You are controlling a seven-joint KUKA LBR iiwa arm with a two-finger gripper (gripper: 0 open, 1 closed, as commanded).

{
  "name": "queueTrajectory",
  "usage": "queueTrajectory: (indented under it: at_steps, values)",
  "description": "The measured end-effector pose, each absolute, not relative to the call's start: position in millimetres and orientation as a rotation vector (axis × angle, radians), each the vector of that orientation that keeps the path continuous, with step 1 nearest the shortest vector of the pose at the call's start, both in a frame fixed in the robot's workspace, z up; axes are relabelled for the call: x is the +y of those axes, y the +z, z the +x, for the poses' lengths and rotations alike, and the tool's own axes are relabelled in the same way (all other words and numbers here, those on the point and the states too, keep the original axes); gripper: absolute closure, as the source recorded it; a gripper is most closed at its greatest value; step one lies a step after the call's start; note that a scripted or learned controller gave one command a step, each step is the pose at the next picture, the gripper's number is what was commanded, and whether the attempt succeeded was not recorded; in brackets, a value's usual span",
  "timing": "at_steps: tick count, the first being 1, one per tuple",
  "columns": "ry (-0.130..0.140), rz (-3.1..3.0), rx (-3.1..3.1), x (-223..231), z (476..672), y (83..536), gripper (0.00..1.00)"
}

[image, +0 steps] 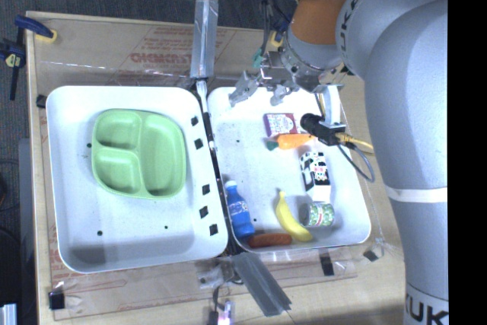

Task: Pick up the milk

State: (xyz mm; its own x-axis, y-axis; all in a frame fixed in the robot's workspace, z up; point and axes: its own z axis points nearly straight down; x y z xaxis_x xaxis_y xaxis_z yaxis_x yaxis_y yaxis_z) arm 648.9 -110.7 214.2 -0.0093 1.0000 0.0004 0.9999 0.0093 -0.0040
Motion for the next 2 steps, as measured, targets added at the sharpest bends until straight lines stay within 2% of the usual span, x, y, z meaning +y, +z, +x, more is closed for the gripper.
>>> queueTrajectory:
  at_steps: [1, 2]
  values:
    - [0.003, -1.981, -2.436, -186.5, 570.7, 202.1, 0.0]
    - [0.003, -2.27, -2.167, -210.1, 529.9, 176.2, 0.0]
